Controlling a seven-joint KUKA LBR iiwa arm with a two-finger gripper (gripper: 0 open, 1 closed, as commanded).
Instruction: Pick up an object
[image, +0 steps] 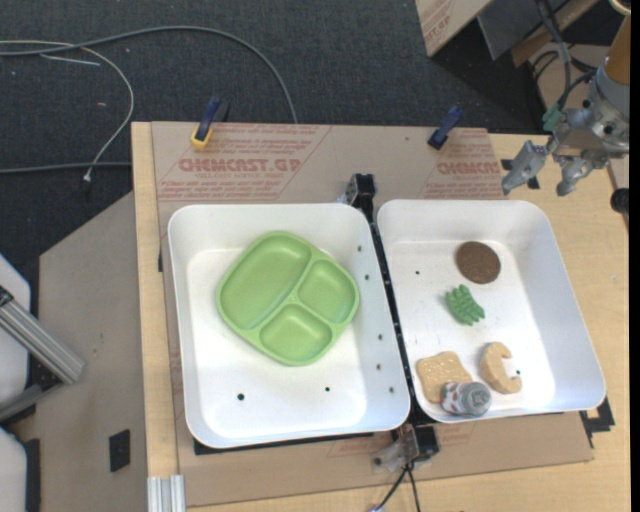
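Up in the top right of the frame hangs the grey two-finger gripper (545, 172), over the bare bench just past the top right corner of the right-hand shallow white bin (570, 300). Fingers spread apart, with nothing between them. Down and to the left of the gripper, inside that bin, lies the nearest thing to grab: a flat round brown cookie (478, 262), near the top of the bin, a little right of the middle. Round all the way, so no long side to line up with, and lying flat on the white floor with clear space around it. Probably hard to pinch, being so thin. Just below the cookie sits a small green leafy toy (464, 304), bumpy, tipped a bit, apart from the cookie. Lower down, near the bottom edge of the bin, lie a square tan cracker (439, 372), a small grey and red can on its side (467, 399) touching the cracker, and a tan curved piece shaped like a bitten doughnut (499, 367) just beside them. Over in the left-hand shallow white bin (200, 380) rests a light green plastic plate with three sections (288, 297), well apart from the gripper. Next move, as a guess: down and left, into the right bin.
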